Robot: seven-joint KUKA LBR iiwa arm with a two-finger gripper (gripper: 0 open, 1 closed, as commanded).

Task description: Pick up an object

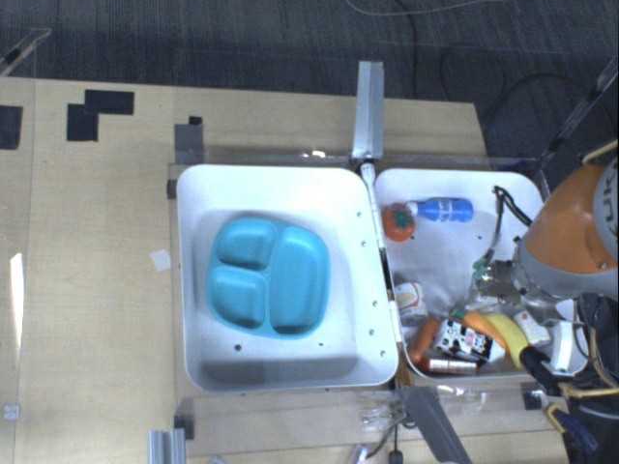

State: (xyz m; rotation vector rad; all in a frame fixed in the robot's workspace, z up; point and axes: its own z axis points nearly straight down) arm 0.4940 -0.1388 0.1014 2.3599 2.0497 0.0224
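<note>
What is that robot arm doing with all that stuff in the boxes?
The robot arm is reaching into the right bin, down low over a pile of small things, next to a yellow banana. A blue bottle and a small orange thing lie at the back of that bin. The left bin has a blue divided plate in it. I can't tell if it has grabbed anything yet.

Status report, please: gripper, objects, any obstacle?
Gripper low in right bin, above banana; nothing seen held. Bottle at far side. Items crowded at near edge.
</note>
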